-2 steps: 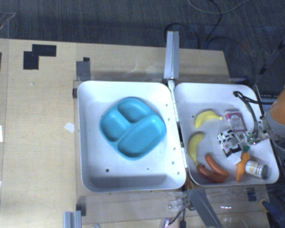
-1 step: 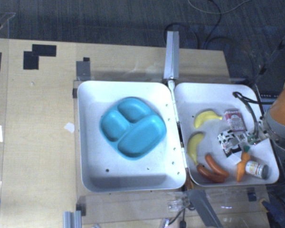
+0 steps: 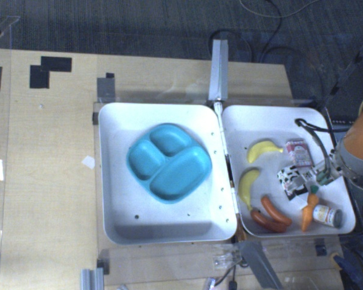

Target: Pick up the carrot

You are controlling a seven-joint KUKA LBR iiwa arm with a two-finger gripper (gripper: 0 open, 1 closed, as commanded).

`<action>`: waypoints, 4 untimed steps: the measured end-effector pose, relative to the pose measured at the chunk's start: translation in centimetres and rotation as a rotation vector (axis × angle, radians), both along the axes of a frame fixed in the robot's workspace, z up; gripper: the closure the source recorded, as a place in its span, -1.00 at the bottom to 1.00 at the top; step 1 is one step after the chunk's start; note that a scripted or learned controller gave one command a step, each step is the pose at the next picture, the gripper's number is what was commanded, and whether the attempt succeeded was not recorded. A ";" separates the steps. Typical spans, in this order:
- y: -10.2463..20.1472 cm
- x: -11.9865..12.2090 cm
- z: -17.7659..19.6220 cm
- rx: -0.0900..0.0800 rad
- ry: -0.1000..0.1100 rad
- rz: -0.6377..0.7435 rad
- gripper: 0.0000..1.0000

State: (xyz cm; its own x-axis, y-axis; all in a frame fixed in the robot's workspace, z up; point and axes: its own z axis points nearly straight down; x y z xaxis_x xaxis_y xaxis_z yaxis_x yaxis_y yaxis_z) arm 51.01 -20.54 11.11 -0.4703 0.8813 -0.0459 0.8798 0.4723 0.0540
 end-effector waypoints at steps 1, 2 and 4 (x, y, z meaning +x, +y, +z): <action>0.0 -0.1 0.0 0.002 0.001 -0.021 -1.00; 0.0 0.0 0.0 -0.004 0.000 0.041 -1.00; 1.0 -1.9 -0.3 0.010 0.059 0.041 -1.00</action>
